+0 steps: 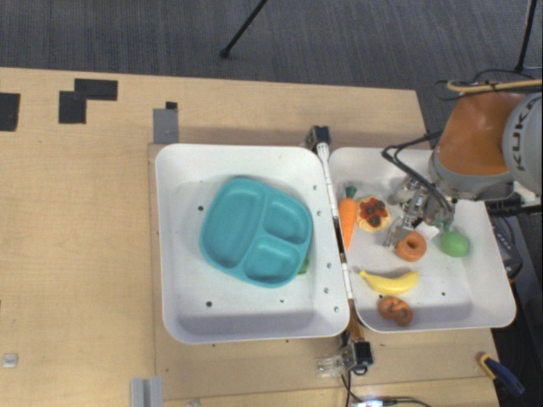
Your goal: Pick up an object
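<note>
The right bin holds an orange carrot, a small red and yellow toy, an orange donut, a green ball, a yellow banana and a brown pastry. My gripper hangs low over this bin, just above the donut and right of the red and yellow toy. Its metal fingers point down and left and stand slightly apart with nothing between them. The grey arm with its orange band reaches in from the right.
The left bin carries a teal sectioned plate with a bit of green peeking out under its right edge. A metal divider separates the two bins. Black cables loop off the wrist over the right bin's back.
</note>
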Controlling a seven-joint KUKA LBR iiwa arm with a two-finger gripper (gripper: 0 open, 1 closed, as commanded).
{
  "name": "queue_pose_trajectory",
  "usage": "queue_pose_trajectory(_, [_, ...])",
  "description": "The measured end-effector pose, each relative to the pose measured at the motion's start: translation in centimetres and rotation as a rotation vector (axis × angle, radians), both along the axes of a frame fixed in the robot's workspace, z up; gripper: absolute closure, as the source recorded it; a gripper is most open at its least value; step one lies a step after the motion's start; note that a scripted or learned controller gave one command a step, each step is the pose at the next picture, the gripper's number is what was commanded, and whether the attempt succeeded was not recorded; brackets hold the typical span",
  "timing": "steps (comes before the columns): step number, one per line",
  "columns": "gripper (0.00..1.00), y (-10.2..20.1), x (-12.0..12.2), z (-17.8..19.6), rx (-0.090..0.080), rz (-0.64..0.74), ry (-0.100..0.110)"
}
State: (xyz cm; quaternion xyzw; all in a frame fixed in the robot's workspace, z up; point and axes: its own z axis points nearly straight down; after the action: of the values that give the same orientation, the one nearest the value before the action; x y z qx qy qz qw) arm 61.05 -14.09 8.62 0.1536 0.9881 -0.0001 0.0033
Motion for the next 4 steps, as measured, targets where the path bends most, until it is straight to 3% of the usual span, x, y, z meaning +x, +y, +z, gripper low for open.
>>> queue_pose_trajectory(1, [0.00, -2.6, 4.1, 0.0, -0.002, 0.350, -0.001])
queue_pose_trajectory(2, [0.00, 1.5, 5.9, 1.3, 0.000, 0.431, 0.003])
queue_pose_trajectory(3, [0.00, 0.1, 2.2, 0.0, -0.004, 0.926, 0.000])
queue_pose_trajectory(4, [0.00, 2.3, 2.2, 0.0, -0.007, 1.227, -0.001])
